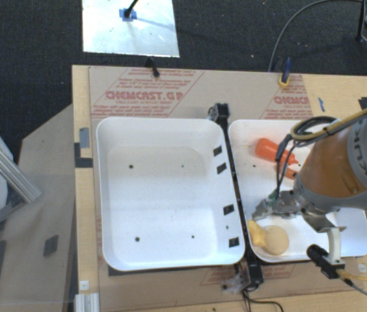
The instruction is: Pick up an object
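Two bins | right bin [248, 135] holds orange object [266, 149] at 12 o'clock, beige ball [276, 240] at 7 o'clock | gripper [271, 208] just above ball; finger state cannot be told | advise: centre over ball, descend vertically, avoid rim.

The grey and orange arm [339, 174] reaches over the right bin [366, 236]. A tan ball [275, 240] and an orange thing [268, 149] lie inside it.

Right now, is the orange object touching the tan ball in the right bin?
Apart. The camera view shows the orange object near the far wall and the tan ball near the front, bare bin floor between them.
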